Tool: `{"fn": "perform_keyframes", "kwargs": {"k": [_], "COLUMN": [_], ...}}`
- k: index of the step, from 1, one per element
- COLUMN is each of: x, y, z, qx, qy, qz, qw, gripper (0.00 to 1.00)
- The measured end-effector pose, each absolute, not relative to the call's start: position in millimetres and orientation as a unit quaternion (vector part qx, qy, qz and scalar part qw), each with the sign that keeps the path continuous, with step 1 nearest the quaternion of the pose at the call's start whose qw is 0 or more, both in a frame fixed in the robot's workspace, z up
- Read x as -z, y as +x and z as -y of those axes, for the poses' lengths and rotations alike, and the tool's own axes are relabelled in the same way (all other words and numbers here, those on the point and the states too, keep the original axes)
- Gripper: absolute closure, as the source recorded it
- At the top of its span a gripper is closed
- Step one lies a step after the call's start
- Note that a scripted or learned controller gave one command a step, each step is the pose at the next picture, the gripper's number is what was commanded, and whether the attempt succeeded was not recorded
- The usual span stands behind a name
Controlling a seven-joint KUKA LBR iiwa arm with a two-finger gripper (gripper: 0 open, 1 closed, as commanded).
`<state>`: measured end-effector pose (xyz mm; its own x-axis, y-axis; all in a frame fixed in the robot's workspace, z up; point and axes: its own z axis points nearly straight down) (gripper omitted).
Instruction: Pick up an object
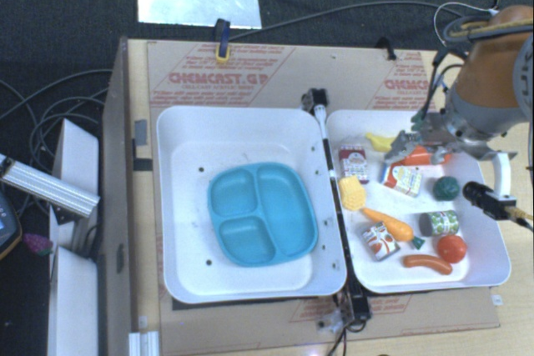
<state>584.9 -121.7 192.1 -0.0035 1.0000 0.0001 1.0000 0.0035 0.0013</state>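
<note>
The right bin (492, 263) holds several toy foods: a yellow banana (379, 142), a small red box (353, 156), a red and white carton (403, 178), a yellow piece (353, 193), a carrot (389, 223), a second small carton (380, 241), a green can (440, 223), a dark green ball (446, 188), a tomato (451, 248) and a sausage (427, 263). My gripper (406, 147) hangs low over the bin's far part, just above the red and white carton and beside the banana. An orange item (434, 155) lies partly hidden under it.
The left bin (192, 137) holds a blue divided plate (261, 213). A black divider (329, 179) runs between the bins. The arm's black side fitting (488, 198) juts over the right bin's right edge. Cables lie behind the bench.
</note>
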Motion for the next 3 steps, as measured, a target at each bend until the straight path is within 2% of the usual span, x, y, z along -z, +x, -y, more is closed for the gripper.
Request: {"fn": "perform_keyframes", "kwargs": {"k": [1, 2, 3], "x": [-102.5, -89.6, -99.2], "y": [538.9, 666.3, 664.5], "z": [109.9, 107.9, 109.9], "qx": [0.0002, 0.0065, 0.0108], "qy": [0.707, 0.709, 0.708], "qz": [-0.707, -0.705, -0.706], "qw": [-0.001, -0.01, -0.013], "gripper": [0.0, 0.0, 1.0]}}
